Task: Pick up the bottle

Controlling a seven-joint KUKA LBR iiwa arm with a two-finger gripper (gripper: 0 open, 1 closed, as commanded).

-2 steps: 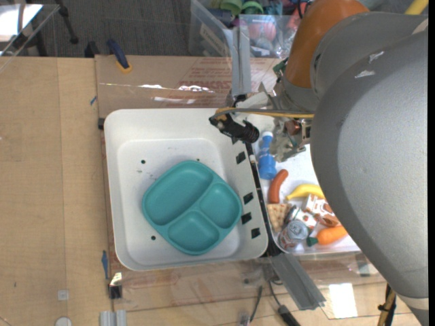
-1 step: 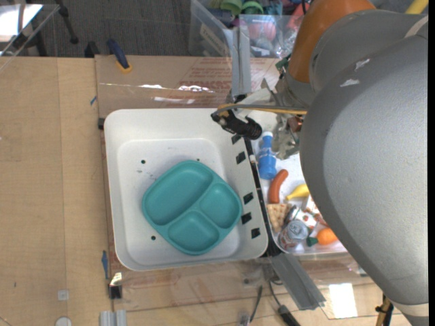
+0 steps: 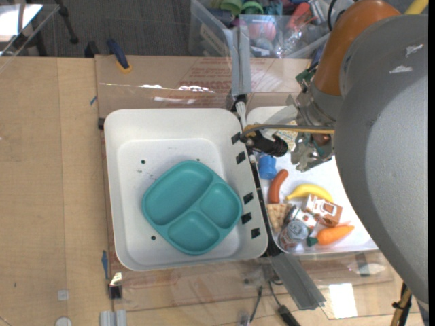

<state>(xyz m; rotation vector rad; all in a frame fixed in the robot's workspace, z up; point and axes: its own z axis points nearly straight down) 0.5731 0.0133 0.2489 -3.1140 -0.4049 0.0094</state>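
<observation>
In the right bin a small blue object, which looks like the bottle, lies close to the left wall and is partly hidden. My gripper hangs over the back half of this bin, to the right of the blue object and a little above the heap of items. I see nothing held in it. The grey arm with its orange band covers the right side of the bin.
The right bin also holds a red sausage, a banana, a small carton, a carrot, a can and a cracker. A teal divided plate lies in the left bin. A clear tote of toys stands behind.
</observation>
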